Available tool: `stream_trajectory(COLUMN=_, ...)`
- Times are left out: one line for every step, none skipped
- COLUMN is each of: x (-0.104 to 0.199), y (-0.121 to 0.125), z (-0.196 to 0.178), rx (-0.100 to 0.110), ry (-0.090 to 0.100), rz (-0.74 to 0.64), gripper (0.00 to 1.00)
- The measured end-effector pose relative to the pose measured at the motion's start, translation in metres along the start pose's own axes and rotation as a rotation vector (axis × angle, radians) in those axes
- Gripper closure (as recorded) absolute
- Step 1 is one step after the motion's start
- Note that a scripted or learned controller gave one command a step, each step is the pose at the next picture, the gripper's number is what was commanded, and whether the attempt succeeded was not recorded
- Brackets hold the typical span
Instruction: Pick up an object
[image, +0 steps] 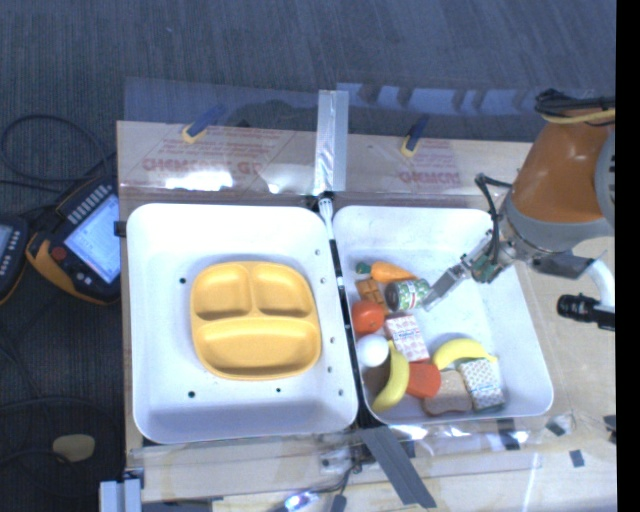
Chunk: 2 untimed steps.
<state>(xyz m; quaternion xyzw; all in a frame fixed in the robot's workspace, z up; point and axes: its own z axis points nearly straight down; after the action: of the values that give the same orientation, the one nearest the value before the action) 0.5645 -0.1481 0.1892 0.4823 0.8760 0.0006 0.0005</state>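
Green can in right bin, arm angled down-left from right, fingers touching it, grip unclear

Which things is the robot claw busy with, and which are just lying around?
For the job:
claw, reaching into the right bin
green can, right at the claw's tip
toy food pile: carrot, tomato, egg, bananas

Just lying about:
yellow tray in the left bin
orange handset on the floor

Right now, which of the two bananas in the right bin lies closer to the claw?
The upper banana, beside the speckled block, lies nearer the claw. The other banana curves below the white egg.
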Motion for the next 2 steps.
stream_trajectory(x=-0.002, y=0.034, z=0.09, rx=-0.009, ry=-0.007, rz=0.083, gripper=0.0)
stream_trajectory(x=-0.019, y=0.071, z=0.096, rx=-0.01, ry=-0.006, rz=0.334, gripper=0.0)
